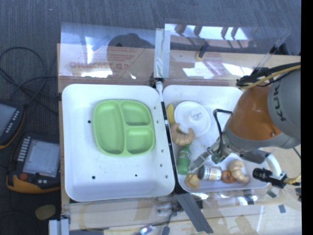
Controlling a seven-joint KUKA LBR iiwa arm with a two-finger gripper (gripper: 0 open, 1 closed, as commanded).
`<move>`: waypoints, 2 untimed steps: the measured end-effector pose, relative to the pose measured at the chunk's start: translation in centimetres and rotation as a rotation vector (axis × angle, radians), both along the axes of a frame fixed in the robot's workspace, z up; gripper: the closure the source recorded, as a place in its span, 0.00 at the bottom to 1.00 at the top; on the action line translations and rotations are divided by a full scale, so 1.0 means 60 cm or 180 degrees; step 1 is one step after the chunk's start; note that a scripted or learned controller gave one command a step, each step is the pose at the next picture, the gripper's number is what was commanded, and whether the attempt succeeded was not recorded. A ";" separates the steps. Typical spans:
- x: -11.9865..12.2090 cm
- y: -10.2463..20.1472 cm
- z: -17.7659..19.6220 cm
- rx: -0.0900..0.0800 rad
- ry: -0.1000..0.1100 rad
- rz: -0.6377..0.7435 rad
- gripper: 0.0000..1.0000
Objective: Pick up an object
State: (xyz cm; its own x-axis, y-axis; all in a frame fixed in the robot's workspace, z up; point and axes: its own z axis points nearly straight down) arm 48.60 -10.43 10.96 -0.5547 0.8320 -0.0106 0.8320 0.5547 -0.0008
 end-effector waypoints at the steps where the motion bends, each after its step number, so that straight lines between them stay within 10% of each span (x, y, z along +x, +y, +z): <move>1: 0.093 -0.061 -0.024 0.0034 0.0033 0.0235 0.00; 2: -0.003 -0.112 -0.009 0.0036 0.0033 -0.0190 0.00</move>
State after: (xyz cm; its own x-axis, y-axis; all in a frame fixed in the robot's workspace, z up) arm 48.39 -17.14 10.45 -0.5042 0.8636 0.0046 0.8636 0.5042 -0.0037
